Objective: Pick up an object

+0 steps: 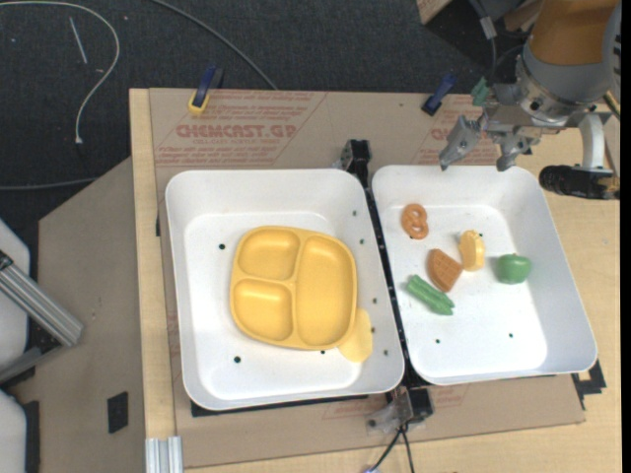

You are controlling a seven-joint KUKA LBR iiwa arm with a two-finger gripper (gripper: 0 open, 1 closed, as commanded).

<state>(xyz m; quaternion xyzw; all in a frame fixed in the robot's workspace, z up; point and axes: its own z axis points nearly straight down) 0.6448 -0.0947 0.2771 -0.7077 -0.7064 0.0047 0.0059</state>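
Gripper (479, 155) spread, nothing held, above far edge of right bin (562, 358). Advise: descend straight over pretzel (415, 221) near far-left corner; avoid bin wall.

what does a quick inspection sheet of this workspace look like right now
surface: cardboard-covered bench bearing left white bin and right white bin.
job's things: right bin holds orange pretzel-shaped toy, orange wedge toy, yellow toy, green round toy, green pod-shaped toy.
clutter: yellow three-compartment plastic plate in left bin.
grippers: gripper open, above the right bin's far rim, holding nothing.
cables: white cable on dark floor.
surroundings: blue clamps at bench's far edge.
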